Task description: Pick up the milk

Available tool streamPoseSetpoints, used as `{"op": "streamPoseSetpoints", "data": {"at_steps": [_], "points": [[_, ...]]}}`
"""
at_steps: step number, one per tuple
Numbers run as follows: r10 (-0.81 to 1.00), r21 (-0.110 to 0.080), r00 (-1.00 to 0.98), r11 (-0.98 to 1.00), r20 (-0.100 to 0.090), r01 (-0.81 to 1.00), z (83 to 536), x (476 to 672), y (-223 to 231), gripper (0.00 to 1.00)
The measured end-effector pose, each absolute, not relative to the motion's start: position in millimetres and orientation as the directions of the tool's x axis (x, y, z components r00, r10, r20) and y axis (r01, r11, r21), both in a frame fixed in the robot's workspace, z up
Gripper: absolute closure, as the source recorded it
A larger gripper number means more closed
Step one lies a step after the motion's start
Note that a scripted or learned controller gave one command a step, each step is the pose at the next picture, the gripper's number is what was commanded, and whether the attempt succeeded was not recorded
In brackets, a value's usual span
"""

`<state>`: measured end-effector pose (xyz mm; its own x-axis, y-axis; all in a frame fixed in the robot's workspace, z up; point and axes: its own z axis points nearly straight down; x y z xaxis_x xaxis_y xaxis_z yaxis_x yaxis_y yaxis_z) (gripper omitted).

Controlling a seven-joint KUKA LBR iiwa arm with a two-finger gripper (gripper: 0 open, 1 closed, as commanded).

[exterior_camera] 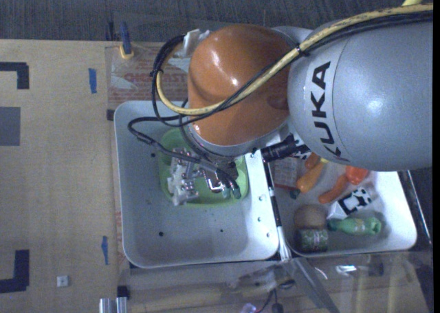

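The milk (356, 200) is a small white carton with black cow patches. It lies in the right bin (405, 236), near that bin's middle right. My gripper (201, 179) hangs over the left bin (185, 236), well to the left of the milk and apart from it. Its metal tip sits just above a light green, dish-like thing (167, 167) in that bin. The big orange and grey wrist hides the far part of both bins.
Around the milk in the right bin lie two orange carrot-like pieces (311, 175), a brown round fruit (311, 216), a green can (313, 239) and a green bottle (355, 225). A raised divider (275, 215) separates the bins. The wooden bench (55, 167) spreads to the left.
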<state>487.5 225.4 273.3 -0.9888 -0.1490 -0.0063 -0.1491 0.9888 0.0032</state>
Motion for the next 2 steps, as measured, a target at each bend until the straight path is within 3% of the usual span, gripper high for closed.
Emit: {"op": "streamPoseSetpoints", "data": {"at_steps": [1, 2], "points": [[-0.479, 0.001, -0.878, 0.878, -0.003, -0.479, 253.9, 492.2, 225.6, 1.0], [-0.712, 0.0, -0.703, 0.703, -0.009, -0.712, 266.6, 493.1, 226.1, 1.0]]}}
